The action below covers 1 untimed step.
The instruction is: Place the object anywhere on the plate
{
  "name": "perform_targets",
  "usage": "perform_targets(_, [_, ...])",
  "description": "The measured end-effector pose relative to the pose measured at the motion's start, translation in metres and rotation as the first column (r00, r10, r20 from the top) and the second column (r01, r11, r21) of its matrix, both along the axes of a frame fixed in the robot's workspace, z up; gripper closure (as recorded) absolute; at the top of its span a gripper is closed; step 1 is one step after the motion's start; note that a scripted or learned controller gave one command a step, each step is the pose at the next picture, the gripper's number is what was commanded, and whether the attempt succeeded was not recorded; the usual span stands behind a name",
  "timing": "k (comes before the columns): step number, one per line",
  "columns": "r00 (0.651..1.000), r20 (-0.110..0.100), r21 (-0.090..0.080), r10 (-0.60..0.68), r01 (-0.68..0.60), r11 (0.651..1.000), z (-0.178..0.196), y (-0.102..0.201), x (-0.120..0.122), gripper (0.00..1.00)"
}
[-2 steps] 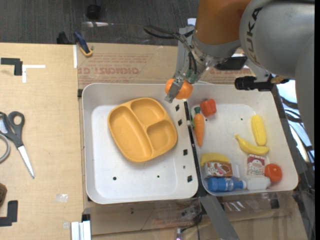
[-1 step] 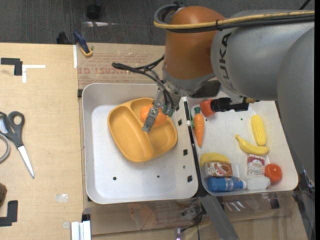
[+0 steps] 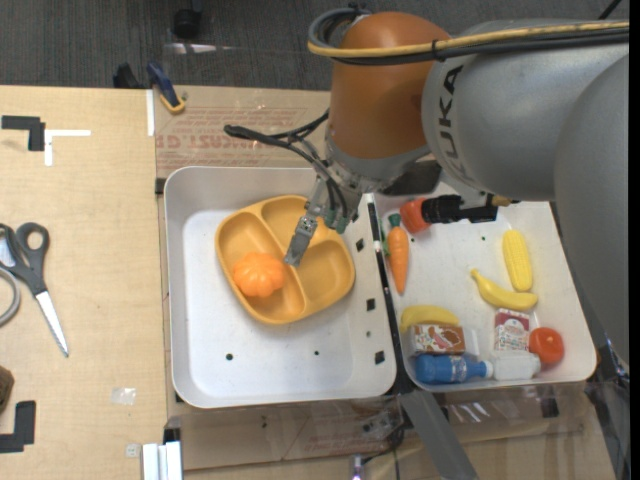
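The arm (image 3: 520,98) carries the letters "UKA" on its grey casing, the rest of the brand cut off. On the cardboard at 12 o'clock of the left bin (image 3: 200,368), mirrored red print is too faint to read. One yellow divided plate (image 3: 330,278) lies in that bin, with one orange pumpkin (image 3: 259,275) in its 8 o'clock compartment. The gripper (image 3: 300,243) hangs over the plate's centre; whether it is parted or grasping anything, I cannot tell. The right bin (image 3: 570,368) holds one carrot (image 3: 398,258), one corn cob (image 3: 516,258), one banana (image 3: 503,292), one tomato (image 3: 546,344) and one blue bottle (image 3: 450,369). One pair of scissors (image 3: 38,283) lies at 9 o'clock.
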State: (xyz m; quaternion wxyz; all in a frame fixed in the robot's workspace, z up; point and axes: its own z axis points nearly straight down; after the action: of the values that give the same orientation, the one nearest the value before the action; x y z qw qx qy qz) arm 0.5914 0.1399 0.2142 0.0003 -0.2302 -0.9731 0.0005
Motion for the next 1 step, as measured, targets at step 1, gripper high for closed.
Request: perform_targets(1, [1.0,0.002,0.0,-0.004,0.004,1.0,0.0091,-0.0009,0.001,1.0])
